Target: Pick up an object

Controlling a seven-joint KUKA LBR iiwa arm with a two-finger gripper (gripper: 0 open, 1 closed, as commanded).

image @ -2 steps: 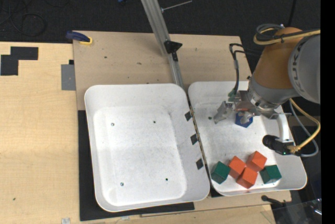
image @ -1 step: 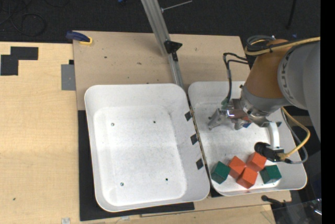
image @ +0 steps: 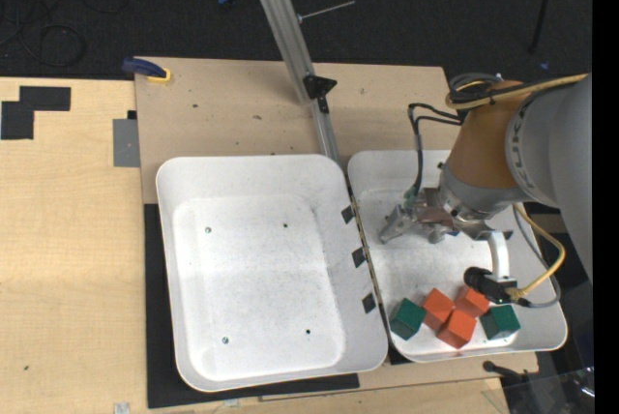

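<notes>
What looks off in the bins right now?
Nothing damaged or spilled. All the blocks, green and orange among them, are bunched in the right bin's near corner, some tilted against each other. The claw sits over bare bin floor, apart from that cluster.

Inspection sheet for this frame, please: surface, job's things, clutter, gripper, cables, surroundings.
Surface: wooden bench with left bin and right bin side by side.
Job's things: two green blocks and orange blocks clustered at the right bin's near edge.
Clutter: nothing seen.
Gripper: gripper over the right bin, apart from the blocks, nothing between its fingers.
Cables: black cables along the arm.
Surroundings: metal rail, dark floor.
</notes>
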